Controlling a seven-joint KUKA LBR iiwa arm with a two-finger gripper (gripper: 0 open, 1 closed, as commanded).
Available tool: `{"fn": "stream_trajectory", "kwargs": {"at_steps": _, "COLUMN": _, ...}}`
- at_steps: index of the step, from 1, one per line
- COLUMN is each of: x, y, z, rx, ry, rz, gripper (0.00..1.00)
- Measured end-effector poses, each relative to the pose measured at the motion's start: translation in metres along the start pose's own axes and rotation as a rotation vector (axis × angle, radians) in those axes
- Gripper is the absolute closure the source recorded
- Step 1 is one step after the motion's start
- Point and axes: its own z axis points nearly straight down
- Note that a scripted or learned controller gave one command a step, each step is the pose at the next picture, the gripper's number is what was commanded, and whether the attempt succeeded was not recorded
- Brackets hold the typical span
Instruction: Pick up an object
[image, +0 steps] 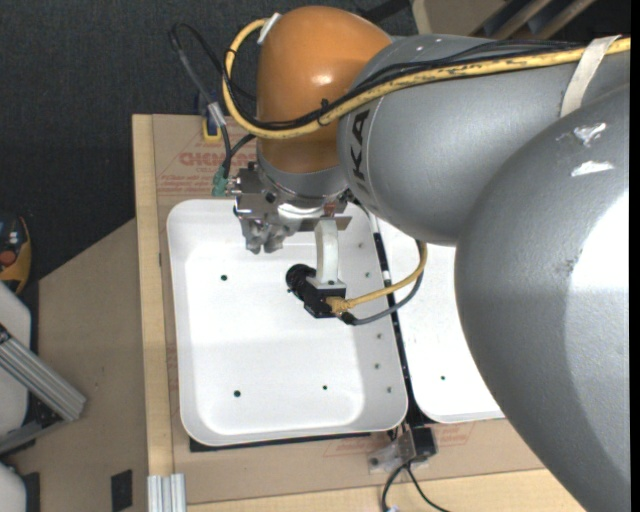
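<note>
**Grey arm above white bins**

Grey metal comes nearest: the arm (520, 200) reaches in from the right and covers most of the right bin (450, 390), leaving a strip of its near left part in sight. Below it, the brown board (160, 300) bears the left bin (270, 380), whose bare floor shows a few small dark dots (237, 393). Farther back, the gripper (263, 240) hangs over that bin's far part, near the back rim; whether it is wide or narrow cannot be told. Above it sits the orange band (310, 70). What there is to pick, and where, cannot be told.
</note>
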Motion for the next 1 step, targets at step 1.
{"fn": "stream_trajectory", "kwargs": {"at_steps": 1, "x": -0.0238, "y": -0.0156, "z": -0.0577, "rx": -0.012, "ry": 0.002, "rz": 0.007, "gripper": 1.00}}
